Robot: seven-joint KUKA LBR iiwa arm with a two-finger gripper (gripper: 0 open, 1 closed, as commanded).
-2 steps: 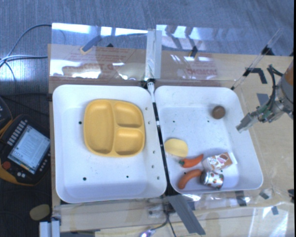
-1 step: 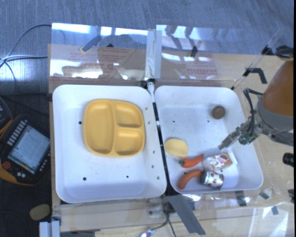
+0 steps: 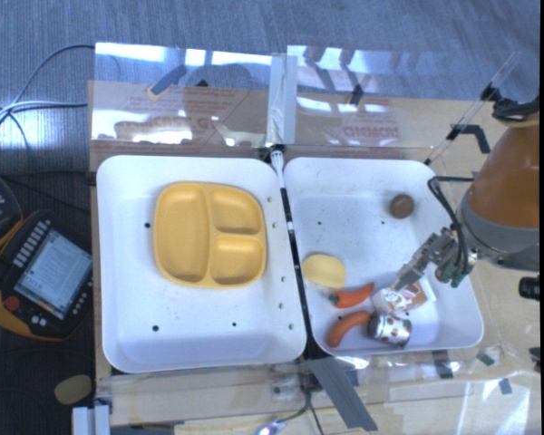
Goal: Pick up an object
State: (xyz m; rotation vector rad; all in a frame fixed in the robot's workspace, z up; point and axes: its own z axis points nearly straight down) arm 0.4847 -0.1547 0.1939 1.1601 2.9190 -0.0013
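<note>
At the far left, off the bench, a handheld control pendant with a screen is seen lying on the dark floor, with cables running above it. The left bin is occupied by a yellow divided plate, which lies flat near the bin's middle with its three compartments turned up. The right bin holds the loose objects. A pale yellow rounded piece is found close to the wall shared with the left bin. Just below and to its right lies a carrot, and beneath that a sausage-shaped orange piece, the two lying near each other at similar slants. A small can is seen on its side next to the sausage's right end, and a small red-and-white packet is set just above it. A brown ball sits apart in the upper part of the bin. The gripper is lowered over the packet, reaching in from the right beneath the grey arm; whether it is open or closed cannot be told, and nothing can be confirmed as held.
</note>
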